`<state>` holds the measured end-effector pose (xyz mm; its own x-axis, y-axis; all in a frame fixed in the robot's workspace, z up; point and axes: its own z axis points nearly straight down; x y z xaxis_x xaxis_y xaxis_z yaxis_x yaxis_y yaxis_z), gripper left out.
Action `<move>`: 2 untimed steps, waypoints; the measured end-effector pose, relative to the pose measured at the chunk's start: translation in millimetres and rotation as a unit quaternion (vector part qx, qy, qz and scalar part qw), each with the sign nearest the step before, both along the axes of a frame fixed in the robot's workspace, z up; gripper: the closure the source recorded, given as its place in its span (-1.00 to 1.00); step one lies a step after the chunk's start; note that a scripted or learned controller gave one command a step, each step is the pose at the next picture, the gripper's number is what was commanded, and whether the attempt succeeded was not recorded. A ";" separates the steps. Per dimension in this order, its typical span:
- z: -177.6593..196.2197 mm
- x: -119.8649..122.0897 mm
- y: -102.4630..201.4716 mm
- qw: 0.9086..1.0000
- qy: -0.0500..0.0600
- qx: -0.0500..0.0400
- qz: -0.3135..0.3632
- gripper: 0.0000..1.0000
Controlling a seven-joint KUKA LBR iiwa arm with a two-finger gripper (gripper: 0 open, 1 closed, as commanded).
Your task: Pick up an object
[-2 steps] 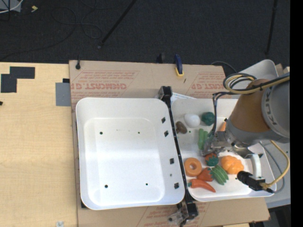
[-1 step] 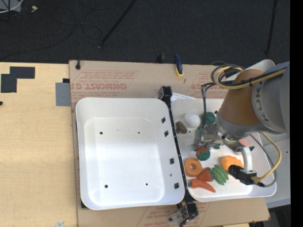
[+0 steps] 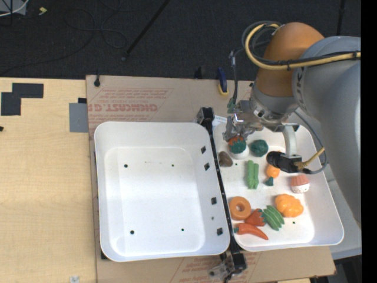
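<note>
Gripper (image 3: pixel 237 131) lowered into the right bin (image 3: pixel 321 232), at its far left corner.

A small teal and orange toy (image 3: pixel 238 145) is seen just under the fingertips; whether it is grasped cannot be told. Nearby are laid a green pod (image 3: pixel 252 174), an orange ring (image 3: pixel 240 207) and a small orange pumpkin (image 3: pixel 288 204).

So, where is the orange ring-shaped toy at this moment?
In the camera view the orange ring lies in the right bin, near its left wall, just left of the red pepper and below the long green vegetable.
</note>
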<state>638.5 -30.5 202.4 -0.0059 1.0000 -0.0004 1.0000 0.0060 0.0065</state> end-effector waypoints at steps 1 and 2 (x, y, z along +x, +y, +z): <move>-24.5 -23.8 -68.1 1.000 0.006 0.000 -0.006 1.00; -15.1 -28.2 19.0 1.000 0.005 0.001 0.000 1.00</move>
<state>610.3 -11.5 187.3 -0.0064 1.0000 0.0025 1.0000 0.0064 -0.0043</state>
